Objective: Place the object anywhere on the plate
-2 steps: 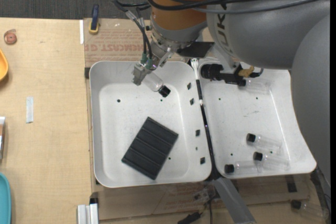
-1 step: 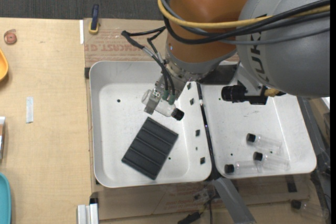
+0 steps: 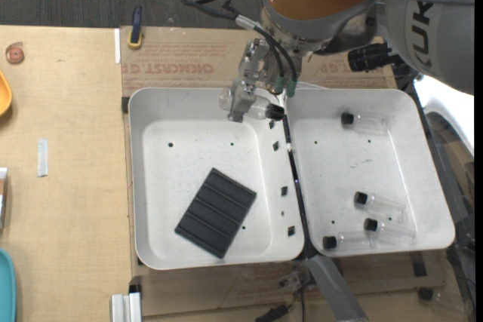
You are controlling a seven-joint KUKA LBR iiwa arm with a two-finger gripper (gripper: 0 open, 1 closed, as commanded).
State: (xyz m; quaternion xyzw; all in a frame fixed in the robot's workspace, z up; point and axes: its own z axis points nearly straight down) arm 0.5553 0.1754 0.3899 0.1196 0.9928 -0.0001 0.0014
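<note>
The fingers of the grey two-finger gripper (image 3: 240,108) cannot be told open or shut; nothing is seen held between them. The gripper is positioned over the far rim of the left shallow white bin (image 3: 140,185). A black ribbed rectangular plate (image 3: 216,212) lies tilted on that bin's floor, nearer. Four clear black-capped vials (image 3: 375,201) are scattered in the right white bin (image 3: 423,132).

"ku" on the arm (image 3: 441,19); mirrored cardboard (image 3: 181,60) print unreadable
</note>
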